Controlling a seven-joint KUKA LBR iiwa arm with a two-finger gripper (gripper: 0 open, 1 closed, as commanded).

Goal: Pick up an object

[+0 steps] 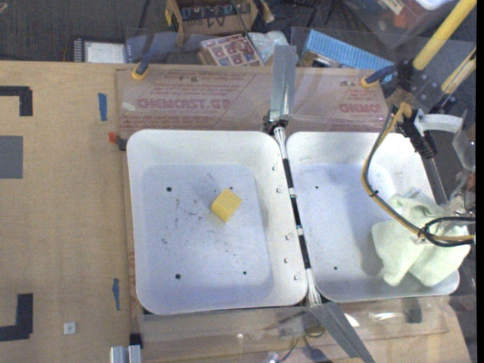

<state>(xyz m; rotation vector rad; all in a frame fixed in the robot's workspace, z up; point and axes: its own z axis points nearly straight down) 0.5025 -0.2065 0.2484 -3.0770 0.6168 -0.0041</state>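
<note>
**Jaws.** At the view's right edge, over the far right side of the right bin (340, 203). Blurred and cut off by the frame, so I cannot tell whether they are released, clenched or grasping anything. Nothing can be seen between them.

**Cloth (412, 248).** Pale green-white, crumpled in a soft heap in the lower right corner of the right bin, lapping against the bin's wall. It is the thing nearest the jaws and, by that placing, the likelier target. A loose heap gives folds to pinch, but no firm edge, so a grip may catch only a thin layer.

**Right bin.** Shallow, white, with rounded corners. The rest of its floor is bare, and its low walls keep things from sliding out while leaving room to reach in from above.

**Divider (293, 203).** Narrow dark strip where the two bins meet, rim touching rim, so the pair sits as one work area.

**Left bin (189, 286).** Same make, with a scuffed and speckled floor.

**Block (226, 205).** Small, yellow, lying alone near the middle of the left bin, turned corner-on to the walls and well apart from every rim. It is far from the jaws, though open on all sides, so a pick there would be unobstructed.

**Table (60, 203).** Tan board carrying both bins, with black corner marks and bits of blue tape (102, 106), probably there to fix positions.

**Sheet (197, 100).** Clear panel with red lettering, lying flat behind the bins.
</note>
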